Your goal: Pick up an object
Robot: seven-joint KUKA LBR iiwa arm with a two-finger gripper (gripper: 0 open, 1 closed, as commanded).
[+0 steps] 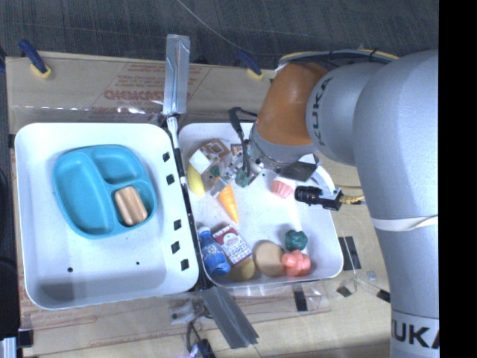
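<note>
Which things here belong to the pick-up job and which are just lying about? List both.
Job: hand over the right bin; toy carrot, banana, pink cup, blue bottle.
Lying about: left bin, blue divided plate, hot dog bun, blue clamps.

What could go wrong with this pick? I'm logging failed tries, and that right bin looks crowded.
The gripper sits low among packed items: the orange carrot-shaped toy, the yellow banana-shaped toy and a small printed box lie close together, so it might nudge neighbours or catch two. The tapered carrot could also slip out.
</note>
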